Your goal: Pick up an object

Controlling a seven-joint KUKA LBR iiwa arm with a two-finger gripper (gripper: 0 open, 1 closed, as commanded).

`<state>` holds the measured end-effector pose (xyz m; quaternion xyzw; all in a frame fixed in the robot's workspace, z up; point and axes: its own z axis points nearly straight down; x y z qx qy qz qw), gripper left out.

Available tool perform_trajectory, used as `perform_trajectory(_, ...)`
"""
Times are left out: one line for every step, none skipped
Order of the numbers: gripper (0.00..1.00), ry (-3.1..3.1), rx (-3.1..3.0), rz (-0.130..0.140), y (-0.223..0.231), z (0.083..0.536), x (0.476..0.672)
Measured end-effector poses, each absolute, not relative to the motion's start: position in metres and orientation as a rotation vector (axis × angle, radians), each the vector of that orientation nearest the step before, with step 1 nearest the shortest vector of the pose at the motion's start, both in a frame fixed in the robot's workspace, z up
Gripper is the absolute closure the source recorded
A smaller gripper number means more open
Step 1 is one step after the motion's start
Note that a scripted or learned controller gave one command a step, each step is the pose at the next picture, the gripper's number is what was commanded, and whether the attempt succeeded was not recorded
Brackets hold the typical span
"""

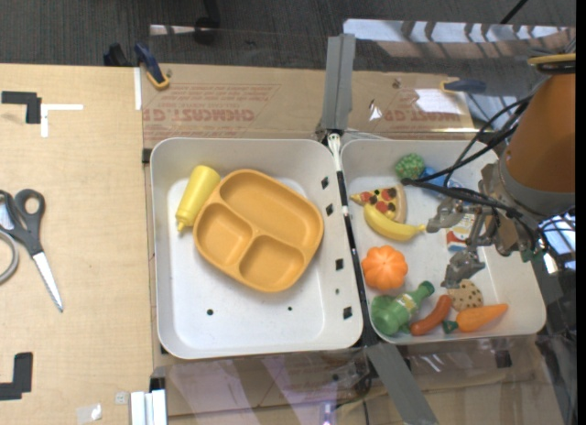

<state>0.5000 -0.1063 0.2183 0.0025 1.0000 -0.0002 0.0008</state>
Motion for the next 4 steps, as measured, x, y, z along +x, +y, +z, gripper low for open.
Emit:
perform_trajectory(0.0, 3.138, 0.051, -0.002, -0.126, 0.092, 0.528)
perform_trajectory(0.0, 3.137, -0.015, -0.003, -0.137, 0.134, 0.58)
perform_trajectory(0.0, 3.134, -0.136, 0.0, -0.21, 0.095, 0.61)
perform_trajectory(0.0, 3.136, -0.048, 0.001, -0.134, 0.093, 0.626)
